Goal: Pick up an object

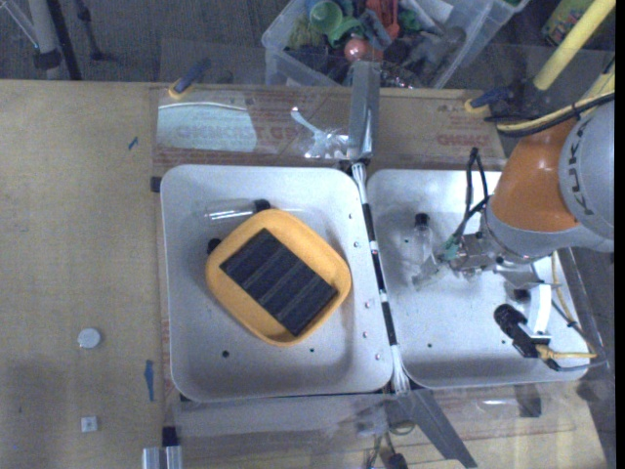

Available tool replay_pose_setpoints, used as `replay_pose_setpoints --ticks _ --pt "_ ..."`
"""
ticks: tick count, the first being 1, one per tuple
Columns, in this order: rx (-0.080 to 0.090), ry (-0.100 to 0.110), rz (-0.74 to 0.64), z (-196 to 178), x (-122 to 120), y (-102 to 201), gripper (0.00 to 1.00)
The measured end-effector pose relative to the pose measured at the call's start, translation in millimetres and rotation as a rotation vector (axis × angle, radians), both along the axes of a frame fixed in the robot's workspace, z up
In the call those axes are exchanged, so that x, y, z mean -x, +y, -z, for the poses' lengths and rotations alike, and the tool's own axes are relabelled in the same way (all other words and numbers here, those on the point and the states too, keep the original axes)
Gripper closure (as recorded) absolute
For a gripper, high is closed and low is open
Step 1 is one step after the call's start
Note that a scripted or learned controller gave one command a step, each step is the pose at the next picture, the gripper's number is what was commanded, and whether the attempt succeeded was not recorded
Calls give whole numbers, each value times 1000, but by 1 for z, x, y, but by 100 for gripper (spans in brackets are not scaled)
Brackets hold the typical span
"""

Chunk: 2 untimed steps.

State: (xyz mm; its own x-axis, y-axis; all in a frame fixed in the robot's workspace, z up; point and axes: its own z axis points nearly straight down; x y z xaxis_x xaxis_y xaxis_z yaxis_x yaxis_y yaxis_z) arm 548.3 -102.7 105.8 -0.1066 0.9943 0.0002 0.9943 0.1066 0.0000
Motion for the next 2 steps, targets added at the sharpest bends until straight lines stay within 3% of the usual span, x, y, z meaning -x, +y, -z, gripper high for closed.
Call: replay_pose_setpoints --ticks 1,2 --pt "2 -3 -6 -22 -81 -10 0" --pt "2 -4 -209 -114 -44 -2 0"
